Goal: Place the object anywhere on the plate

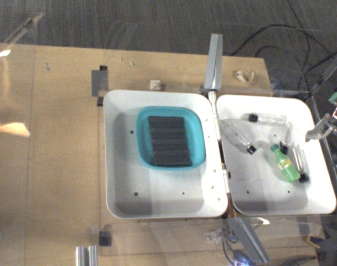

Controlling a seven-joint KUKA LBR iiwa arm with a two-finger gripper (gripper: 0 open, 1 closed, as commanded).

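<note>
The bench is the biggest thing here, a pale wooden board with a light sheen, standing on grey ribbed carpet. Black cables trail over the carpet at the far right.

Two shallow white bins sit on the board, side by side and touching along their inner rims. Both are smooth plastic with rounded corners. A grey metal bar stands at the far end of the seam between them.

The left bin holds one plate, teal, glossy and square with soft corners, set toward the far side. One slab lies flat on the middle of the plate. It is dark, matte, rectangular and ribbed crosswise.

The right bin holds a loose scatter of clear tubes with black caps. I count at least three, though their transparent bodies blur together. One green bottle, small and translucent, lies on its side among them, toward the near right.

The gripper shows as a small grey metal shape over the right bin's right rim, apart from the bottle and tubes. Whether it is clenched or released I cannot tell.
</note>
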